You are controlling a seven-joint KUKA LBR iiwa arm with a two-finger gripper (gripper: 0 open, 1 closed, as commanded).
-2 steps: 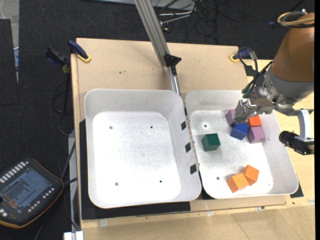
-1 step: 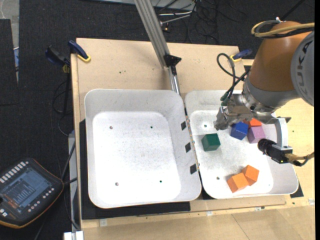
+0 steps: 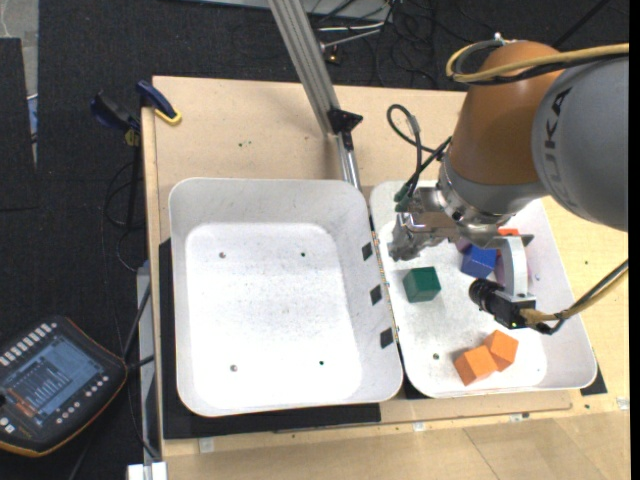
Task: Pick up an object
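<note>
1. Gripper (image 3: 405, 240): my hand hangs over the upper left part of the right bin (image 3: 560, 373), close to that bin's left wall; whether it is apart or together I cannot tell, and nothing is seen held in it.
2. Left bin (image 3: 200, 208): one shallow white tray, its floor bare apart from a few dark specks, leaving wide room from rim to rim.
3. Green cube (image 3: 422, 284): one, on the right bin's floor just below my hand and near the wall shared by the two bins.
4. Orange blocks (image 3: 487, 357): two, touching, near the right bin's lower rim, well apart from the green cube, with bare floor to their left.
5. Blue block (image 3: 480, 261): one, just right of my hand, partly under my wrist.
6. Handheld pendant (image 3: 45, 383): one, off the bench at lower left.
</note>
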